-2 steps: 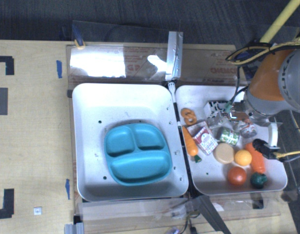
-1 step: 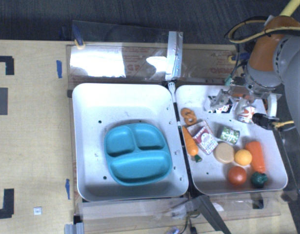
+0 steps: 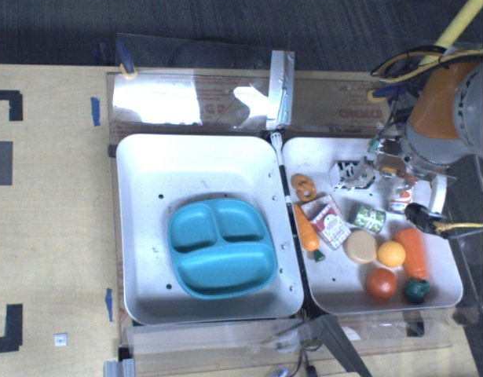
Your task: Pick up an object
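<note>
The right bin [image 3: 453,289] holds several toy foods. A pretzel [image 3: 304,185] lies at its left, with a carrot [image 3: 307,231] and a red-and-white carton [image 3: 330,225] below it. A green can [image 3: 370,218], a beige round piece [image 3: 360,247], an orange [image 3: 391,254], a tomato [image 3: 381,283] and a long orange vegetable [image 3: 415,252] fill the middle and front. A black-and-white item [image 3: 349,175] lies near the back. My gripper [image 3: 385,163] hangs over the back right of this bin, just right of the black-and-white item.
The left bin [image 3: 139,163] bears a blue divided plate [image 3: 221,246]. A clear plastic sheet [image 3: 194,93] and a metal bracket [image 3: 281,89] stand behind the bins. The grey arm with its orange band [image 3: 441,104] and cables cover the right bin's back right corner.
</note>
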Robot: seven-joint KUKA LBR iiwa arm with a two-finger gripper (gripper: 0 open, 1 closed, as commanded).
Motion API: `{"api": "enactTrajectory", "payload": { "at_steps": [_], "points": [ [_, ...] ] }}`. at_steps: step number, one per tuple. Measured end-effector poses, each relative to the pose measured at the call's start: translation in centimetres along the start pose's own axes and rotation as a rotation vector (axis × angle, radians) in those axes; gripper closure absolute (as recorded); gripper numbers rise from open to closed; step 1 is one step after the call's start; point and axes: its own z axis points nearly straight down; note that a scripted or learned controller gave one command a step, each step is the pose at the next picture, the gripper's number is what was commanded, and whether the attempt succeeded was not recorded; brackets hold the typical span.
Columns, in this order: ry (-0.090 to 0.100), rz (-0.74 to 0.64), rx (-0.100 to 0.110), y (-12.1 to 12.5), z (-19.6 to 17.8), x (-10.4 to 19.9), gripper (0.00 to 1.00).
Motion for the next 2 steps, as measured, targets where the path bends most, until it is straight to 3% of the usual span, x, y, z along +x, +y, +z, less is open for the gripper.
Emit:
{"api": "enactTrajectory", "payload": {
  "at_steps": [1, 2],
  "points": [
    [-0.007, 0.105, 0.003, -5.2, -1.3, -5.2, 0.00],
    [-0.020, -0.038, -0.056, -3.9, 0.9, -3.8, 0.00]
  ]
}}
